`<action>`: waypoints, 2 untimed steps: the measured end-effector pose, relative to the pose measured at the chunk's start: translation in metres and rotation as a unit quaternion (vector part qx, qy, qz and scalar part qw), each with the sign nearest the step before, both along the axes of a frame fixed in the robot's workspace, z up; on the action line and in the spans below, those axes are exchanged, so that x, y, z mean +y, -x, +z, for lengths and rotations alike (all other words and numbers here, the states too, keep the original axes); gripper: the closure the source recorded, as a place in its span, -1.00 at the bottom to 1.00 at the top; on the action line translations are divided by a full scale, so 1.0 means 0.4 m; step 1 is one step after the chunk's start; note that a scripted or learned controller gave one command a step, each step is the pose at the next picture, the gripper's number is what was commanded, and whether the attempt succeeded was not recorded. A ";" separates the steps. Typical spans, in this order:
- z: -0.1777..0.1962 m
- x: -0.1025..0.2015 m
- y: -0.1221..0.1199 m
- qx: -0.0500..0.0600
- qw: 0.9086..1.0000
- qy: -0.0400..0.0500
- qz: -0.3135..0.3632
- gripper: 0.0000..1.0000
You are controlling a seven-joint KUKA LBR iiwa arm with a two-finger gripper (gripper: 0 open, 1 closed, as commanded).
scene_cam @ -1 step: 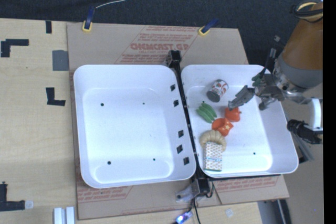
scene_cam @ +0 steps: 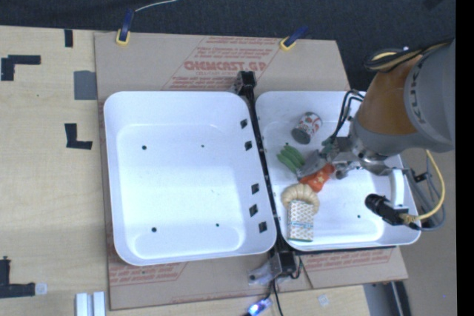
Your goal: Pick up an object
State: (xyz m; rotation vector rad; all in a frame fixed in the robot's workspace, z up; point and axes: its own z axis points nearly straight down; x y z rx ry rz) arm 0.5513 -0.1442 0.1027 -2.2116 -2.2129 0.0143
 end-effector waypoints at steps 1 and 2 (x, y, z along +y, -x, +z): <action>0.046 -0.001 -0.008 -0.006 1.000 0.001 0.000 1.00; 0.213 0.237 -0.012 -0.010 1.000 -0.001 0.005 1.00</action>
